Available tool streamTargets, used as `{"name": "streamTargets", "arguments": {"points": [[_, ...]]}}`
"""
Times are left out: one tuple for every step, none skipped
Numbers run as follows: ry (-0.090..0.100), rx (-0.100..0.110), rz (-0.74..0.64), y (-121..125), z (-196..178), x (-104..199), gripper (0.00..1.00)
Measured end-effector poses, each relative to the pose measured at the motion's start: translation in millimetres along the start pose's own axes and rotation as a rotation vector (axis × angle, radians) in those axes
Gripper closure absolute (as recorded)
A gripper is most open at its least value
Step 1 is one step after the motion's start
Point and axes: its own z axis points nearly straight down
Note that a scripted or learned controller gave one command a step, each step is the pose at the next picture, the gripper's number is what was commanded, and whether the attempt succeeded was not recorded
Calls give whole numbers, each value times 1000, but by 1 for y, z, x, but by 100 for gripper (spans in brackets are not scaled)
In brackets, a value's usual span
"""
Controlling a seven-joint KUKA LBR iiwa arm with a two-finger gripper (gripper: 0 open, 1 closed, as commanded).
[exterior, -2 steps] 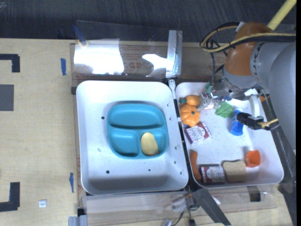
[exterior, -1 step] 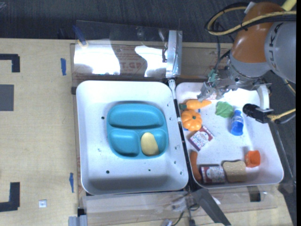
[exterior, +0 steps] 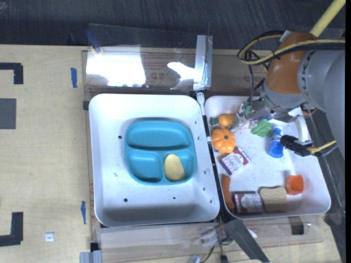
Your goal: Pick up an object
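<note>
The right bin holds several small things. A small orange pumpkin sits near its left wall, with a smaller orange fruit just behind it. A green piece and a blue piece lie further right. My gripper hangs low over the bin's back left part, between the small orange fruit and the green piece. Nothing can be seen held in it. The grey arm with its orange band comes down from the upper right.
The right bin also contains a red-and-white packet, a dark bottle, a tan block and an orange cup. The left bin holds a blue divided tray with a yellow fruit. Cables loop beside the arm.
</note>
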Motion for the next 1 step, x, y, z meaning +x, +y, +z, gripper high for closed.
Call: {"name": "streamTargets", "arguments": {"points": [[3, -5, 32, 37, -101, 92, 100]]}}
